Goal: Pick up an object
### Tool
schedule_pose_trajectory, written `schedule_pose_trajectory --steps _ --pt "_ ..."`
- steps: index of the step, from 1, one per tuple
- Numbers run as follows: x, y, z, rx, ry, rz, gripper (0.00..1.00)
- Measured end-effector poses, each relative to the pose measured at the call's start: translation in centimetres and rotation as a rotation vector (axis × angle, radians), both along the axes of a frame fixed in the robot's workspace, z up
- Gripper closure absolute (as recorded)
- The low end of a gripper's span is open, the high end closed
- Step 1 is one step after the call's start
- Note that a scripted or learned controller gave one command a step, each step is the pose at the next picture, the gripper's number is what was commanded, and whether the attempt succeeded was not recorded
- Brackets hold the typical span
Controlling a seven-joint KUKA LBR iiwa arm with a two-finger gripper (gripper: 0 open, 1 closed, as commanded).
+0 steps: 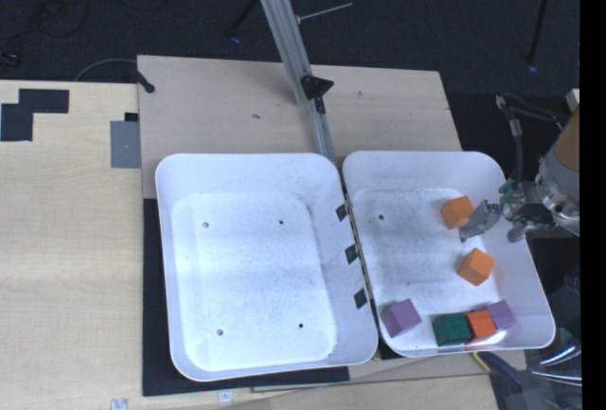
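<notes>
The right bin (417, 167) holds several small blocks. One orange block (456, 211) lies near its right middle, and a second orange block (475, 266) sits a little below it. Along the front wall are a purple block (401, 315), a green block (452, 329), a small orange block (482, 323) and another purple block (502, 313). My gripper (495, 226) hangs at the bin's right edge, open, its fingers spread with nothing between them. Its left finger (472, 226) is just right of the upper orange block, above the lower one.
The left bin (189, 181) sits beside the right one, joined by black clips (352, 252). A slanted metal rail (284, 29) rises behind the bins. The wooden bench top (66, 238) extends to the left.
</notes>
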State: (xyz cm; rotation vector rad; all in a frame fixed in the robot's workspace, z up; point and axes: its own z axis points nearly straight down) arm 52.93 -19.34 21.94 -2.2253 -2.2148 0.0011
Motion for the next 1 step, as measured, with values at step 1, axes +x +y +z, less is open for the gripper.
schedule_pose_trajectory --steps 1 --pt "1.28 -1.41 -10.69 -0.001 -0.004 0.006 0.0"
